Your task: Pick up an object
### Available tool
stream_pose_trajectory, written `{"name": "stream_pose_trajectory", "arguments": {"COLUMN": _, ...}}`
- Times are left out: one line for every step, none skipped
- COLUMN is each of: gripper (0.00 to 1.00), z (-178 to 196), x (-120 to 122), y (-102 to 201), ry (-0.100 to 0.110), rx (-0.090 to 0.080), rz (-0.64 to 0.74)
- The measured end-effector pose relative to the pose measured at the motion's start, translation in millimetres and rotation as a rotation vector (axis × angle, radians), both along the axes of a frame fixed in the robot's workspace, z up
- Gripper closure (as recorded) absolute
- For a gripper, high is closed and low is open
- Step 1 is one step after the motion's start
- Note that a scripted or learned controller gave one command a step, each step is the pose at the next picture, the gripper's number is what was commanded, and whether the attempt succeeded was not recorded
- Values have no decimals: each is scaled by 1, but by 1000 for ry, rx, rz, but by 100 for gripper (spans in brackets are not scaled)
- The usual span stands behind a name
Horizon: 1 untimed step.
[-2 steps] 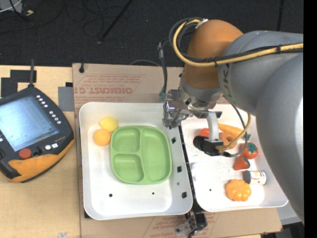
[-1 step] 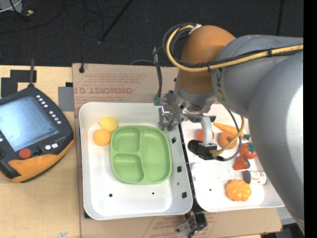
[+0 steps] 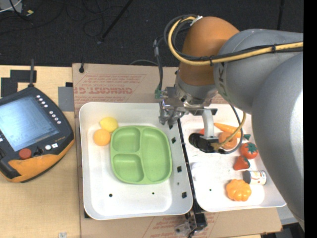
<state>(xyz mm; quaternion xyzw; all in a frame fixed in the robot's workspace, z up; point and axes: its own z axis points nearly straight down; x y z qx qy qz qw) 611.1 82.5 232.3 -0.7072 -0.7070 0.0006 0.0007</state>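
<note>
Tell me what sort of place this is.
Probably a robotics lab bench for pick-up trials: a teach pendant beside two white bins, toy produce like an orange pumpkin, and loose cables behind.

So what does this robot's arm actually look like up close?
A thick, rounded grey arm with a glossy orange band above the wrist. Yellow and black cables loop around that band. Below sits a darker metal pincer with small wires.
</note>
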Motion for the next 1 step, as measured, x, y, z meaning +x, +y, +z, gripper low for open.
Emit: {"name": "stream_pose_trajectory", "arguments": {"gripper": 100, "z": -8, "x": -17, "y": -8, "ry": 4, "rx": -1, "rz": 1}}
